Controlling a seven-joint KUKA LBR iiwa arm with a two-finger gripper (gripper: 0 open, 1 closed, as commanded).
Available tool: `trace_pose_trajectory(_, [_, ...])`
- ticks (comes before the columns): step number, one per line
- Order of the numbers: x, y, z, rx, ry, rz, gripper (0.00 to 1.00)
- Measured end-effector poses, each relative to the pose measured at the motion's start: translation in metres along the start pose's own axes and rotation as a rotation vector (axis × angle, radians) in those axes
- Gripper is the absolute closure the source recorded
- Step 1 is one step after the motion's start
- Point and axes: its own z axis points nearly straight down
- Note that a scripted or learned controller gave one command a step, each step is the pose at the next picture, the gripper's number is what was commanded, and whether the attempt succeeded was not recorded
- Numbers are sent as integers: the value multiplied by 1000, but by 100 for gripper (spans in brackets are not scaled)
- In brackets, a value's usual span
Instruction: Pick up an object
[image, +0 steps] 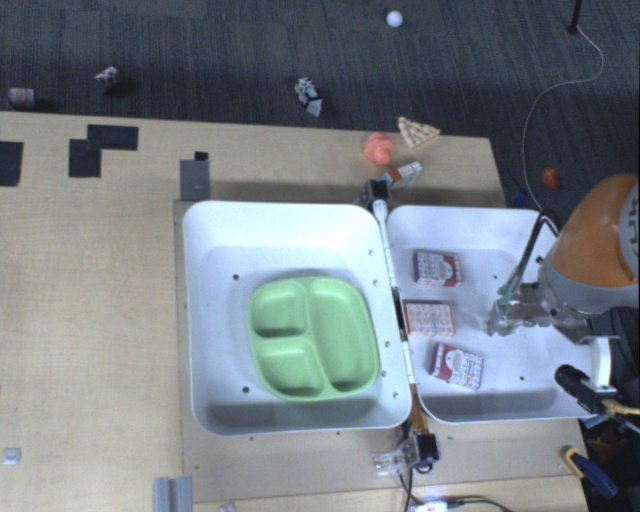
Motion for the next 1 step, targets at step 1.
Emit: trace_pose_trajectory(1, [0, 0, 0, 0, 0, 0, 0])
